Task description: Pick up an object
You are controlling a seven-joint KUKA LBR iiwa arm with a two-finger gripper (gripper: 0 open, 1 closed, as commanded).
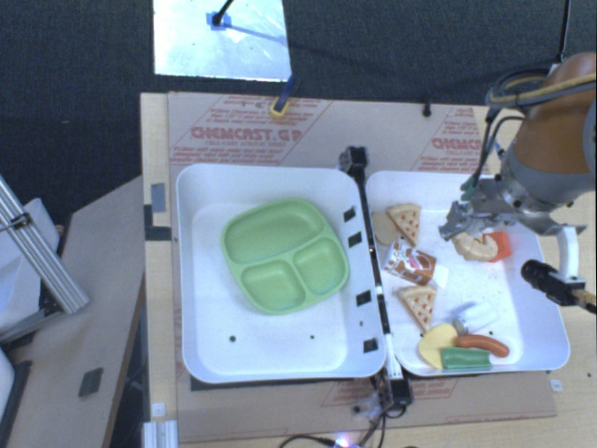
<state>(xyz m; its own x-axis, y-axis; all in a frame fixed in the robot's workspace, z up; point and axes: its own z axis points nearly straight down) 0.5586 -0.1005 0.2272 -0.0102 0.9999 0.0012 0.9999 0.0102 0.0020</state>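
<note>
Landmark: the right bin (pixel 550 343), the white one the arm is working over.
Front of the right bin: a green block (pixel 465 359), a yellow piece (pixel 433 345) and an orange sausage shape (pixel 481 345) are lying bunched together at the near edge, with a small white item (pixel 476 317) just behind them.
Middle of the right bin: a toast-like wedge (pixel 419 304) is sitting just beside a brown-and-white packet (pixel 410 264).
Far part of the right bin: a second wedge (pixel 405 221) is resting near the bin's inner wall.
End effector: the end effector (pixel 464 222) is hanging low over the bin's far right, right on top of a tan and orange-red object (pixel 485 246); I cannot tell how it is set.
Left of the right bin: the left bin (pixel 205 343) is carrying a green divided plate (pixel 284 255).
Beyond both bins: the desk (pixel 373 124) is showing printed board.
</note>
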